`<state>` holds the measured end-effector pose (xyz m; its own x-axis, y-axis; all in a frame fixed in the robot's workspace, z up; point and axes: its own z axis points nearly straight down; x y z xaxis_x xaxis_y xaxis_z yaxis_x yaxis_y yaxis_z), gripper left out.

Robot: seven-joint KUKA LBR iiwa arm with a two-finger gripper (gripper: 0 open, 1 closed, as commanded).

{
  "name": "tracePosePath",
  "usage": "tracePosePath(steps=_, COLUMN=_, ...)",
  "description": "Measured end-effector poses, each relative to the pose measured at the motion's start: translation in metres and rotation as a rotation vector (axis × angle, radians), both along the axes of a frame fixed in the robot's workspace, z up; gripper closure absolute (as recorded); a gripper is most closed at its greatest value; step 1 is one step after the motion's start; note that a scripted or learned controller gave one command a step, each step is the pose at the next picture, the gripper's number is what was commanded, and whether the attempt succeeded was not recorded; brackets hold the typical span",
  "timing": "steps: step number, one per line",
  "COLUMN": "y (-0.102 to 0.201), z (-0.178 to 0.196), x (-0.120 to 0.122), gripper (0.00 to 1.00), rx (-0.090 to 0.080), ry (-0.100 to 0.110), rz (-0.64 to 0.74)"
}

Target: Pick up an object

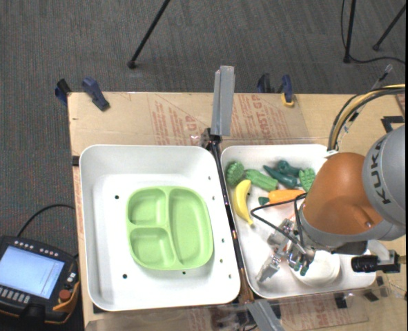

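Two shallow white bins sit side by side on the bench, the left bin (96, 185) and the right bin (273, 152). The left bin holds one green divided plate (169, 227) with three compartments. The right bin holds one yellow banana (241, 198), one orange carrot (284, 196), and a cluster of green toy vegetables (273, 174) at its far side, about four, though their exact number cannot be told. One white round object (322, 271) lies at its near side.
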<state>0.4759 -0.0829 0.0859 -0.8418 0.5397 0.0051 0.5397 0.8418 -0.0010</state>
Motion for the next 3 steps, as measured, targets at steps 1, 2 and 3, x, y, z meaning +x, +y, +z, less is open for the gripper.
tracePosePath(steps=1, y=-0.001, z=0.002, x=0.082, gripper=0.0, rx=-0.001, ry=-0.007, rz=0.077)
tracePosePath(steps=2, y=-0.002, z=0.0, x=0.014, gripper=0.0, rx=-0.001, ry=0.0, rz=-0.061)
tracePosePath(steps=3, y=-0.007, z=0.003, x=0.114, gripper=0.0, rx=-0.001, ry=-0.007, rz=0.014)
